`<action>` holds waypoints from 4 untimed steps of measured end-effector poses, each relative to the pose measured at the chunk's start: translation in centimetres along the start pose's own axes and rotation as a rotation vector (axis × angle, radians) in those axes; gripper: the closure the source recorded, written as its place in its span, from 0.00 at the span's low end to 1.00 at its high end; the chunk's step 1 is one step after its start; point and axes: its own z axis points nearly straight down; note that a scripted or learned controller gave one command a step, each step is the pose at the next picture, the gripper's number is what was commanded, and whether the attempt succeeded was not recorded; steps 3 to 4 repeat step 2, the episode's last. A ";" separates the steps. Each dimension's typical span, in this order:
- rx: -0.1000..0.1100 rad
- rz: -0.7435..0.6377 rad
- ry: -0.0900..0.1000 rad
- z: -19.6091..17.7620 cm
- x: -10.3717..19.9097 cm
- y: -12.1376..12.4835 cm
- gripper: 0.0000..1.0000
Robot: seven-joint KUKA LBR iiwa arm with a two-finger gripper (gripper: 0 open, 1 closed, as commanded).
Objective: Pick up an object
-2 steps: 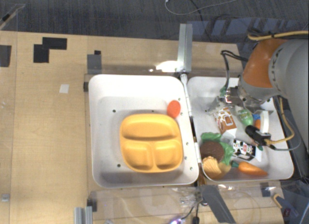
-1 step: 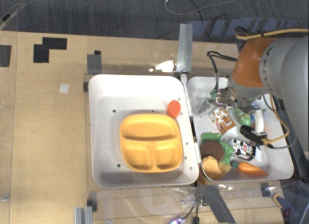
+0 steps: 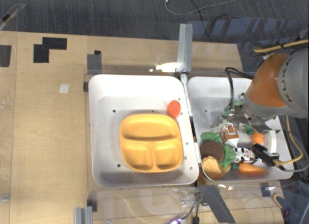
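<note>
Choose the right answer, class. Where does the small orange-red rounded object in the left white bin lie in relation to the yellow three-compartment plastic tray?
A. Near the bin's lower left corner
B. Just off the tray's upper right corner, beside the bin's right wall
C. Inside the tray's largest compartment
B: the small orange-red rounded object sits on the left white bin floor off the upper right corner of the yellow three-compartment plastic tray.
</note>
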 end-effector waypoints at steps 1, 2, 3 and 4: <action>-0.006 -0.004 0.002 -1.1 0.2 0.3 1.00; 0.007 -0.041 0.003 -9.6 6.9 -5.0 1.00; 0.007 -0.041 0.003 -9.6 6.9 -5.0 1.00; 0.007 -0.041 0.003 -9.6 6.9 -5.0 1.00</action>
